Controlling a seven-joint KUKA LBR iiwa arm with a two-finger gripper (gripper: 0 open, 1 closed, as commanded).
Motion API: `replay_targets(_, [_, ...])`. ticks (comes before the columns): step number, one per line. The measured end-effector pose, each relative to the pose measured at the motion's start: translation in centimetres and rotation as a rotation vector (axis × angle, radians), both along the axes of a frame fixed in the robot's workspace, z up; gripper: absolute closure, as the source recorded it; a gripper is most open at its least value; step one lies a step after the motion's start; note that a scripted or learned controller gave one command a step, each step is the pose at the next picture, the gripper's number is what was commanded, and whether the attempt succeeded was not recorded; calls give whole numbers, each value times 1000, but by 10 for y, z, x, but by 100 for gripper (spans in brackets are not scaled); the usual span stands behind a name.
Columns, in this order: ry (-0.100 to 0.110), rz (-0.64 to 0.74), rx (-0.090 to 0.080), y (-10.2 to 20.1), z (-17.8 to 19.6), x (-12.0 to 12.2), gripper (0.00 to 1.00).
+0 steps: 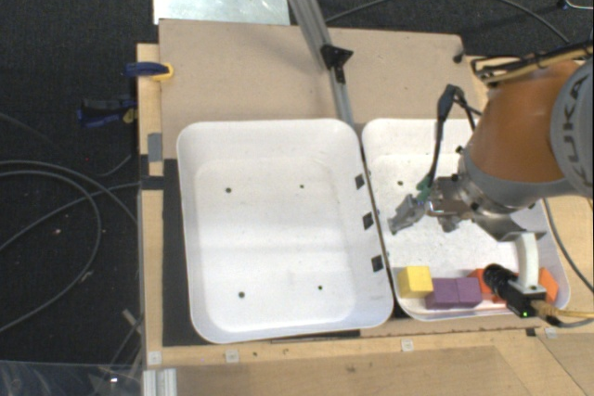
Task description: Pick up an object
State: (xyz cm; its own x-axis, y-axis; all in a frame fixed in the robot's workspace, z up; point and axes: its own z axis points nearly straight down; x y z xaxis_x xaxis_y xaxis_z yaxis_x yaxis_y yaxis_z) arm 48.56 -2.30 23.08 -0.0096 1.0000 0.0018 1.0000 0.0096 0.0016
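My gripper [406, 216] hangs low over the left half of the right bin [394, 148], close to the wall between the two bins. Nothing shows in its grasp. At that bin's front edge lie a yellow block [415, 280] and, touching it on the right, a purple block [455, 292]. An orange thing [551, 285] lies in the front right corner, partly hidden by the arm's hardware. A small green bit [423, 190] shows just above the gripper, too small to identify.
The left bin [278, 227] lies beside the right one, with black clips [368, 220] along the shared wall. A slanted grey pole [311, 9] crosses the back of the bench. Blue clamps [139, 70] grip the bench's left edge.
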Motion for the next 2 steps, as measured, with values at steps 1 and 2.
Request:
replay_targets(1, [4,-3,-1,20,-27,-1,0])
replay_targets(2, [-3,-3,-1,18,-14,1,100])
